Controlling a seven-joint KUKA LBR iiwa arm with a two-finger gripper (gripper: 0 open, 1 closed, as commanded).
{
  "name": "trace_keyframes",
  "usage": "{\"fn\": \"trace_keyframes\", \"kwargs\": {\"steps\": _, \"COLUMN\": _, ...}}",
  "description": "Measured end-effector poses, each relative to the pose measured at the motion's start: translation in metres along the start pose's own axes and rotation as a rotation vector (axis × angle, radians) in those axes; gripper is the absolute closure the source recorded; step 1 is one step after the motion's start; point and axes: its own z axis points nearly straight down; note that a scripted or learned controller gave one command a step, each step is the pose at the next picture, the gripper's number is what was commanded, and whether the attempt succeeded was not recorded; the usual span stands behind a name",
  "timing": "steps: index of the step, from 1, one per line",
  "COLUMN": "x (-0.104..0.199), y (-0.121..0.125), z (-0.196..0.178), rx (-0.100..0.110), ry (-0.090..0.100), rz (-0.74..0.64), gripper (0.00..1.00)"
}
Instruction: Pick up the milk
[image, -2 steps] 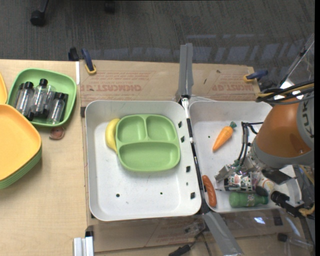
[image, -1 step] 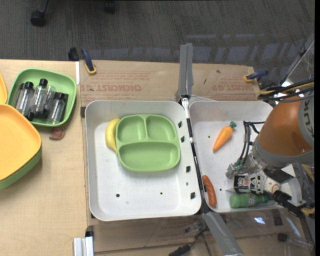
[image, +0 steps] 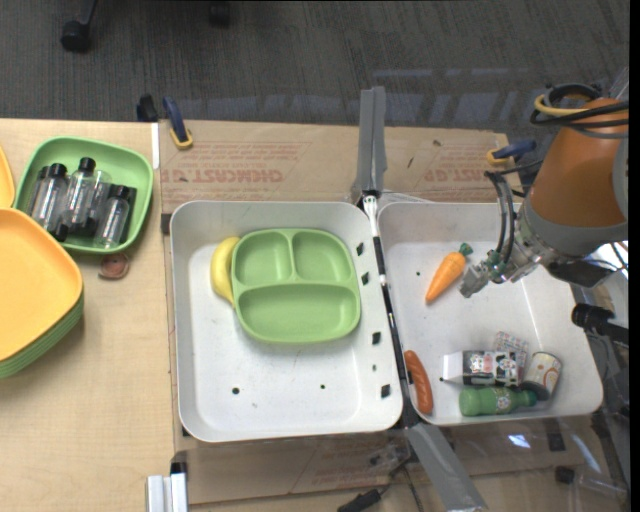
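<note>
The task looks barely begun; the milk (image: 492, 366), a small carton lying on its side, rests on the floor of the right bin (image: 560, 315) at about five o'clock from the bin's middle, untouched; the gripper (image: 482, 275) hangs at roughly twelve o'clock from it, well apart, just beside the carrot (image: 445, 276) that lies at its nine o'clock; nothing sits between its fingers, and how far they are spread I cannot tell. Reaching, closing and lifting are all left to do, by my judgement.

Room is tight around the carton; a green bottle (image: 498, 401) touches it at six o'clock, a small round can (image: 544, 372) crowds its three o'clock side, and a sausage (image: 418, 381) lies at nine o'clock against the bin's left wall; the bin's near rim runs just below the bottle. The bare floor at twelve o'clock from the carton gives the freest way down.
</note>
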Motion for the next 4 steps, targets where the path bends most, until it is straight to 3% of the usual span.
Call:
{"fn": "trace_keyframes", "kwargs": {"steps": 1, "x": 0.045, "y": 0.038, "z": -0.004, "rx": 0.000, "ry": -0.001, "rz": -0.111, "gripper": 1.00}}
{"fn": "trace_keyframes", "kwargs": {"steps": 2, "x": 0.048, "y": 0.074, "z": -0.004, "rx": 0.000, "ry": -0.001, "rz": -0.154, "gripper": 1.00}}
{"fn": "trace_keyframes", "kwargs": {"steps": 3, "x": 0.022, "y": 0.105, "z": -0.037, "rx": -0.001, "ry": -0.002, "rz": -0.213, "gripper": 1.00}}
{"fn": "trace_keyframes", "kwargs": {"steps": 4, "x": 0.066, "y": 0.103, "z": -0.004, "rx": 0.001, "ry": 0.001, "rz": -0.270, "gripper": 1.00}}
